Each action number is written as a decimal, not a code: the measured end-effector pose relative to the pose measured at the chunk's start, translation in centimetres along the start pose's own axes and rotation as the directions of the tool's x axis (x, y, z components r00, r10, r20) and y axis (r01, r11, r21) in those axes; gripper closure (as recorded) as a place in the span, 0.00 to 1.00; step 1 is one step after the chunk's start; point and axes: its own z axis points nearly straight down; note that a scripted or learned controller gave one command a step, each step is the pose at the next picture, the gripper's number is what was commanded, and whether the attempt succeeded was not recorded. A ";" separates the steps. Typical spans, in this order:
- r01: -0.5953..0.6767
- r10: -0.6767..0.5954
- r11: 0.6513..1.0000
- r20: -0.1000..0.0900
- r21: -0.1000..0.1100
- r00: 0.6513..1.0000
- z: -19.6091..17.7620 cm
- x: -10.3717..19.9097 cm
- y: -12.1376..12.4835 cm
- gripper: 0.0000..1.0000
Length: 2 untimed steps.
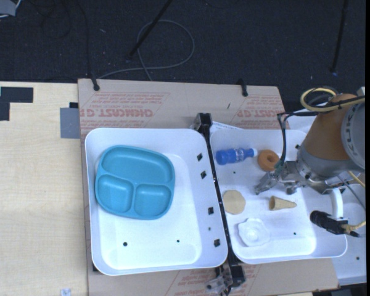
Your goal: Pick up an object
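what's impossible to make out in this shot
Far right corner of the right bin: camera view, hidden by the arm.
What the white lump in that bin is: camera view, pale on white and blurred.
Label on the bottle: camera view, too small to read.
Height of the claw above the cone: camera view, the downward slant hides it.

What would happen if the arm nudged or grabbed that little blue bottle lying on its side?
The blue bottle lies on its side in the right bin, so its round body would probably roll when nudged. It looks like small smooth plastic: likely light, stiff and perhaps slippery.
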 end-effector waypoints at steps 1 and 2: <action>-0.003 0.003 1.000 0.001 -0.001 1.000 -1.1 -0.2 0.0 1.00; 0.002 -0.002 1.000 0.002 -0.006 1.000 -5.8 0.6 0.3 1.00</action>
